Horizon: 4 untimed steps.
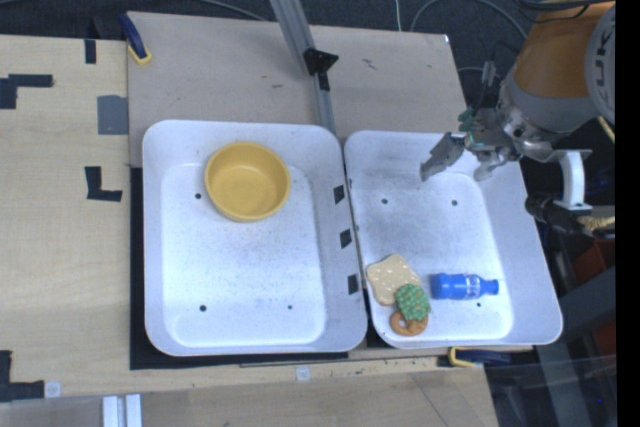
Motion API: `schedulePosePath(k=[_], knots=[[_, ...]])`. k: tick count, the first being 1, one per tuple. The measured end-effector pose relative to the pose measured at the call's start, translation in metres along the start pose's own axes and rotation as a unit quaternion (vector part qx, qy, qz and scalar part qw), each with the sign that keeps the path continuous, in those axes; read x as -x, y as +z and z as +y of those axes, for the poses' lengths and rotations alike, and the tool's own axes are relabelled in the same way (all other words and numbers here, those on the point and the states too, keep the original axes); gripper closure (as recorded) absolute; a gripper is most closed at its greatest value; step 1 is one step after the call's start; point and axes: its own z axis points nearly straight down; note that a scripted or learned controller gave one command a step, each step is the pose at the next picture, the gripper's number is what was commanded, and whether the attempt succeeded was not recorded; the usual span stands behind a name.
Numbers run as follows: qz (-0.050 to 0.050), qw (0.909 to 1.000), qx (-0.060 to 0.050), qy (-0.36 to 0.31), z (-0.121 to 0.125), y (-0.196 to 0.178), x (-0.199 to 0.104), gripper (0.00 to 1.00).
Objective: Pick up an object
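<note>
so on your left bin [165, 215] there's just a yellow bowl [247, 180]. the right bin [535, 305] has a cracker [388, 273], a green thing on a pretzel [410, 305] and a blue bottle [460, 286] near its front. your hand [462, 158] hovers spread and empty over the far end, so i'd say it's the approach step: next you come forward and down. the green thing's hard to identify

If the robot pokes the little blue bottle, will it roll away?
Probably a bit. The blue bottle lies on its side in the right bin, and round things lying down tend to roll. The bin's raised rim would likely stop it. It looks small, so likely light, and its smooth side could slip in the pincer, which hovers open at the bin's far end.
</note>
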Motion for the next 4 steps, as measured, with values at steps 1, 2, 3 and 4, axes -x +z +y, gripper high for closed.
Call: schedulePosePath(k=[1, 2, 3, 4], knots=[[0.000, 1.0000, 0.000, 0.000, 0.000, 0.000, 0.000, 0.00], [0.000, 1.0000, -0.002, 0.000, 0.002, 0.044, -0.003, 0.00], [0.000, 1.0000, -0.003, 0.001, 0.010, 0.098, -0.002, 0.00], [-0.001, 1.0000, -0.001, 0.000, 0.010, 0.151, -0.002, 0.00]])
